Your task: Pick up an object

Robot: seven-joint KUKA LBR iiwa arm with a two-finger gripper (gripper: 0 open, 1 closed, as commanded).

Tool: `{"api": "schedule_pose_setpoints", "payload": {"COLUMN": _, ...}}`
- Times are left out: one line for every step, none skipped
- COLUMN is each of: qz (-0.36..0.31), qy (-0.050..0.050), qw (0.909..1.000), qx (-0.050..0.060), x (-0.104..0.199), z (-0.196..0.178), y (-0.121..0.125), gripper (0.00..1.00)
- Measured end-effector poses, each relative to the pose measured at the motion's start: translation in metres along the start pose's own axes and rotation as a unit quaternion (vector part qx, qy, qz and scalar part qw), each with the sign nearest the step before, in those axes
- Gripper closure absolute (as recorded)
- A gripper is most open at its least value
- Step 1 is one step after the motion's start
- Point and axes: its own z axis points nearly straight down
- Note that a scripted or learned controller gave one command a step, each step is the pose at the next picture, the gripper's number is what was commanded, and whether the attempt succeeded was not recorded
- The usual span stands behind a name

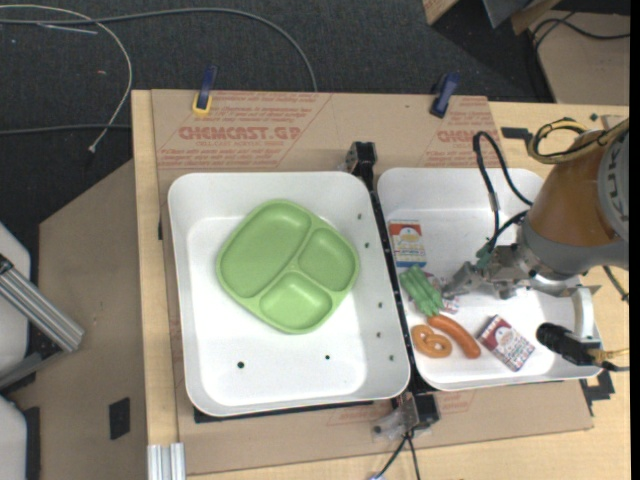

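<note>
The right bin [455, 190] holds several small items: a white and red carton [406, 243], a green toy vegetable [422, 291], an orange sausage [456, 334], a brown pretzel-like ring [431, 343] and a red and white packet [507, 342]. My gripper [466, 277] reaches in low from the right, over the middle of this bin. Its tip sits just right of the green vegetable and above the sausage. Nothing shows in its grasp.
The left bin [190, 268] holds a green divided plate [288, 265]. A black clamp [362, 156] sits between the bins at the back, and another sits at the front [420, 408]. The arm's orange-banded body [575, 208] covers the right bin's right side.
</note>
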Motion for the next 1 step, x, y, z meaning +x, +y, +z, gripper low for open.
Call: {"api": "schedule_pose_setpoints", "payload": {"qz": 0.0, "qy": 0.0, "qw": 1.0, "qx": -0.004, "x": 0.0008, "z": -0.0123, "y": 0.0022, "gripper": 1.0}}
